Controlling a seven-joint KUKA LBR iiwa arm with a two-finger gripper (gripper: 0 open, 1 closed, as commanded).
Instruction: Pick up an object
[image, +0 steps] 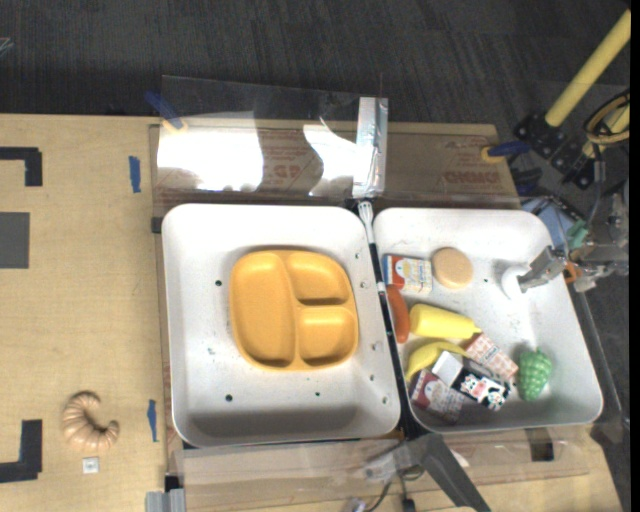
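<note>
The right bin (500, 232) holds several small items. At its back lie a small white carton (408, 272) and a round tan bun (453, 267). An orange piece (400, 318) lies along the left wall. Two yellow banana-like pieces (440, 322) (428, 354) sit in the middle, with printed packets (462, 384) in front of them. A green knobbly toy (535, 372) rests at the front right. My gripper (538, 272) reaches in over the bin's right rim, low above bare floor, to the right of the bun and apart from every item.
The left bin (190, 330) holds a yellow divided plate (293, 306). A croissant toy (90, 420) lies on the bench at the front left. A clear plastic sheet (260, 150) stands behind the bins. Cables and a yellow pole (590, 65) crowd the far right.
</note>
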